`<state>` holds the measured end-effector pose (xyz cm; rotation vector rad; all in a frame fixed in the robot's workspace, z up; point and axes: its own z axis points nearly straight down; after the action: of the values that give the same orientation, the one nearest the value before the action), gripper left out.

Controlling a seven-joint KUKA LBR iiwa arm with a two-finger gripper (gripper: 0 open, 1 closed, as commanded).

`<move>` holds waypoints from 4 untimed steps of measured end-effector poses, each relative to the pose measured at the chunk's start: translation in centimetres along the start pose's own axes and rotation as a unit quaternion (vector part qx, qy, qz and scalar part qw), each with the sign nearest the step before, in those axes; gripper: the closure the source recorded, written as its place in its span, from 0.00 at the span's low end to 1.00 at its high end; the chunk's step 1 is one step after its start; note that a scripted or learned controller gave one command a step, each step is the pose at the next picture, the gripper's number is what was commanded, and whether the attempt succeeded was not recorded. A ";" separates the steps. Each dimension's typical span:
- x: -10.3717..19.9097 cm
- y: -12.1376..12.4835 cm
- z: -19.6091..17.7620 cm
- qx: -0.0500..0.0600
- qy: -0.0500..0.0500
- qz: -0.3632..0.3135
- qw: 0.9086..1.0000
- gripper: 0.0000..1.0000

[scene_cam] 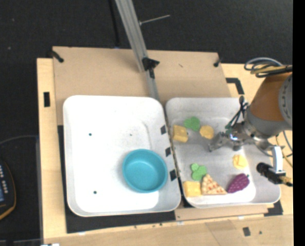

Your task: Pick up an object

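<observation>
We see the arm (267, 104) reaching in from the right over the right bin (221, 104), its orange band above the wrist. The pincer (219, 142) hangs low over the middle of that bin, its dark tips pointing left. We cannot tell how far it is open, and we see nothing between its tips.

The candidate things lie around it in the same bin. Just up and left of the pincer sits a small orange-yellow piece (207, 132), close to the tips but apart from them. Further left of that is a green leafy piece (192, 123), and beyond it, nearest the bin's left wall, a yellow block (180, 134). To the pincer's right and a little below lies a small yellow piece (239, 161). Below the pincer, toward the near wall, we find a green piece (198, 171), a yellow cube (191, 189) just beneath it, a pizza-like wedge (211, 185) touching that cube, and purple grapes (238, 183) beside the wedge.

Well to the left of the pincer, the left bin (90, 117) holds a blue bowl (144, 170), upright, near its right wall. Both bins rest on the tan worktop (106, 70).
</observation>
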<state>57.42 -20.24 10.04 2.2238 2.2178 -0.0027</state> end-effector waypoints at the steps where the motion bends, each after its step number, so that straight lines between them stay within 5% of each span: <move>1: -0.1 0.1 -1.2 -0.002 -0.001 0.002 1.000 1.00; 4: -1.3 -0.3 -14.1 -0.003 0.000 -0.003 1.000 1.00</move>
<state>57.08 -21.52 24.13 2.2148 2.2207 0.0033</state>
